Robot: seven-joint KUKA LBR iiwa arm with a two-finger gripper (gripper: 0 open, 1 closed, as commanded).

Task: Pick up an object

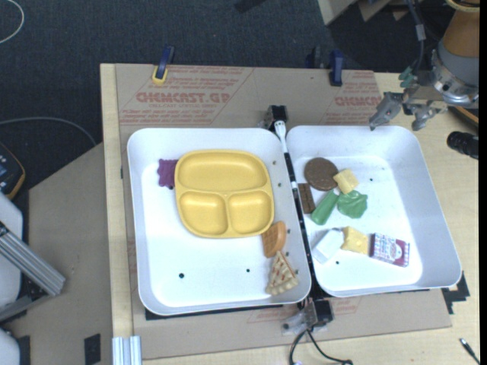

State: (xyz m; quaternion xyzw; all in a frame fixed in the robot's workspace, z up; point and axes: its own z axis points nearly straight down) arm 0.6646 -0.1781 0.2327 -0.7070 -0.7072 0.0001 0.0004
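Arm poised above the right bin's far edge
Your gripper (402,109) hangs spread wide, holding nothing; the toy foods (338,192) lie mid right bin (426,204), the arm cut off at the frame's edge

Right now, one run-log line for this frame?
gripper: above right bin far rim, open, holding nothing | yellow tray: left bin | pick: not started

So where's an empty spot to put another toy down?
Left bin: bare floor in front of the yellow tray, left of the waffle. Right bin: bare along its right side and back, past the brown cookie. Crowded by the divider.
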